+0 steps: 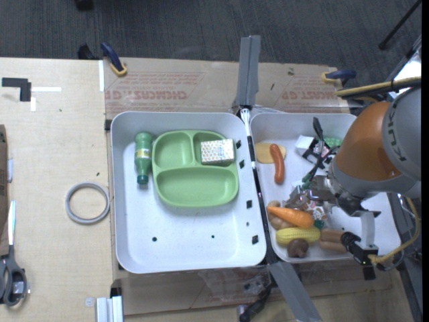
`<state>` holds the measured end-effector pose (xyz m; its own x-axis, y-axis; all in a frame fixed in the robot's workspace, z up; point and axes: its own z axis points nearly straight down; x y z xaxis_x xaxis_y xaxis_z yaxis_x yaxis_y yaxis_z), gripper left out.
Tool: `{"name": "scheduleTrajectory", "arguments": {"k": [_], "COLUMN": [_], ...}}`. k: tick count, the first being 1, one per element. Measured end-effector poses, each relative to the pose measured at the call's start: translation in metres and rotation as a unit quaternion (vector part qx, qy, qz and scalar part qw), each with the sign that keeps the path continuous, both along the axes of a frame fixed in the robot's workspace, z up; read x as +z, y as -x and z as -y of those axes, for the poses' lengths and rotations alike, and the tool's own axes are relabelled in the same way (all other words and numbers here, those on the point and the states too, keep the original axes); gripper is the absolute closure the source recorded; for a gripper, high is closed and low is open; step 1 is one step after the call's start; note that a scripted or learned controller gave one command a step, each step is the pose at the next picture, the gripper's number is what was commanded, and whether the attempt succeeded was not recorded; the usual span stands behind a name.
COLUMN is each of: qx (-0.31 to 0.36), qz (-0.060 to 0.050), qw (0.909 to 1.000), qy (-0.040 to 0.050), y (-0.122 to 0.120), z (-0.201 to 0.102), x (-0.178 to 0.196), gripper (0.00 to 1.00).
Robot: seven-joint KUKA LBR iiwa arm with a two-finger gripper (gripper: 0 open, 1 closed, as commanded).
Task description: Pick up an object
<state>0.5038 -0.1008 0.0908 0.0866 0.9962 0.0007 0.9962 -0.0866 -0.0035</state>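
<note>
On the surface (pixel 53 153) far left, scissors (pixel 12 274) and a tape ring (pixel 87 202). In the left bin (pixel 181 247), a green bottle (pixel 143 157), label unreadable, beside a green divided tray (pixel 194 180) carrying a small patterned box (pixel 217 151). Behind, cardboard (pixel 161 92) with mirrored print, illegible. In the right bin (pixel 295 123), sausage (pixel 277 163), carrot (pixel 291 215), corn (pixel 297 235). Above that clutter, pincer (pixel 315 196); opening impossible to tell.

On the bench left of the bins lie a grey tape ring (pixel 88 202) and scissors (pixel 12 274), while two blue clamps (pixel 114 58) hold the brown cardboard (pixel 174 89) behind the bins, near a black marker (pixel 19 86).
</note>
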Motion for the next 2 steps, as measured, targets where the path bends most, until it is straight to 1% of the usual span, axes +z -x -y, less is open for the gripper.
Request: {"name": "scheduleTrajectory", "arguments": {"k": [1, 2], "qx": [-0.002, -0.014], "qz": [0.0, 0.0], "qw": [1.0, 0.9999], "qy": [0.0002, 0.0011], "y": [0.0, -0.045], "z": [0.001, -0.06], "x": [0.009, 0.1], "gripper": [1.0, 1.0]}}
